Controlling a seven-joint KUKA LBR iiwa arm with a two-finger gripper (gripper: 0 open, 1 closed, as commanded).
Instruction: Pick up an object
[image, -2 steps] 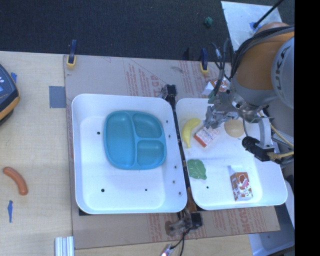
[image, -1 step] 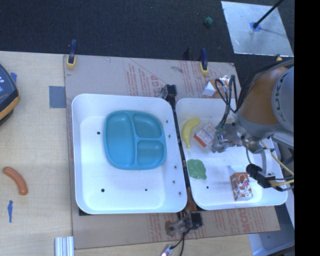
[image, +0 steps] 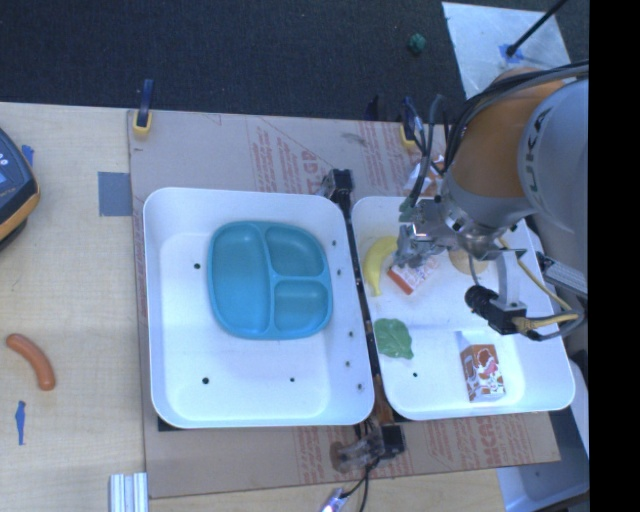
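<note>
Red-and-white carton (image: 483, 372) lies below-right of the grey two-finger gripper (image: 415, 262), which hangs over a small red-and-white packet (image: 404, 277), yellow plastic banana (image: 375, 264) just left; finger state cannot be told. A straight, centred descent looks wisest.

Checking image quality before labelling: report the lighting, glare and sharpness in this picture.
Camera view: even, bright light; the white bins look slightly washed out, the blue tray casts little shadow, and the gripper area is soft and hard to resolve.
</note>
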